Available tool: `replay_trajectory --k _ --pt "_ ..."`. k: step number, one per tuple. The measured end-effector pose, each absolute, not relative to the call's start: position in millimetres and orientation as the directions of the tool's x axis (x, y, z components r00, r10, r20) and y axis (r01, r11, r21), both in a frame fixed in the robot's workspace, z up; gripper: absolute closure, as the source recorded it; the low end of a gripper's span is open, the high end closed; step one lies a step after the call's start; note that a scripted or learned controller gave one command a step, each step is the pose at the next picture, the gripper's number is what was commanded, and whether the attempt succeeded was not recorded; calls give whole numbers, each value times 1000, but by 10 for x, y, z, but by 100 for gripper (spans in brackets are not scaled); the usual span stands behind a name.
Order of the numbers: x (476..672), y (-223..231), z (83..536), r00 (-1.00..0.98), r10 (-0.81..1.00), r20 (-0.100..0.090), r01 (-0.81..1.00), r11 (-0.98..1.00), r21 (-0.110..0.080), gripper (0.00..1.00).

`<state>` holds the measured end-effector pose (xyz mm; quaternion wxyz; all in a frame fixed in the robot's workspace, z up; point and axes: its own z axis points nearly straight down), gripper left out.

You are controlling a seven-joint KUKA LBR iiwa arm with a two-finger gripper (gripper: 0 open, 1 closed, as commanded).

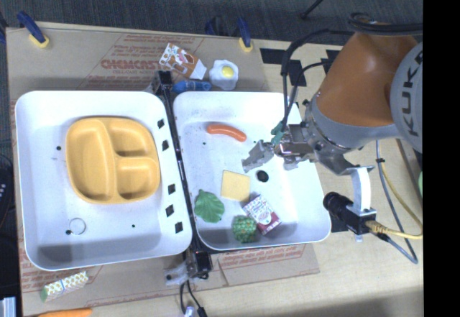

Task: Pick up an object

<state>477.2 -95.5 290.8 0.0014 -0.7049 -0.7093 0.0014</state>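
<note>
The right bin (302, 226) holds an orange sausage-shaped piece (227, 132), a yellow cheese square (236, 185), a green leaf (208, 206), a green broccoli-like piece (244, 228) and a red-and-white packet (261, 213). My gripper (259, 156) hangs over the middle of this bin, just right of the orange piece and above the cheese square. I see nothing held in it. The arm's orange band (359, 85) reaches in from the right.
In the left bin (36, 164) lies a yellow divided tray (113, 159). Behind the bins sit a small carton (175, 58), a blue item (191, 85) and a white-and-yellow toy (224, 73). Blue clamps (33, 28) grip the bench's back edge. Cables (392, 226) hang at the right.
</note>
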Motion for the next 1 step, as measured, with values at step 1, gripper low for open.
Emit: replay_trajectory --k 1 --pt "5401 -1428 1798 -80 997 0 997 80 -5 0"
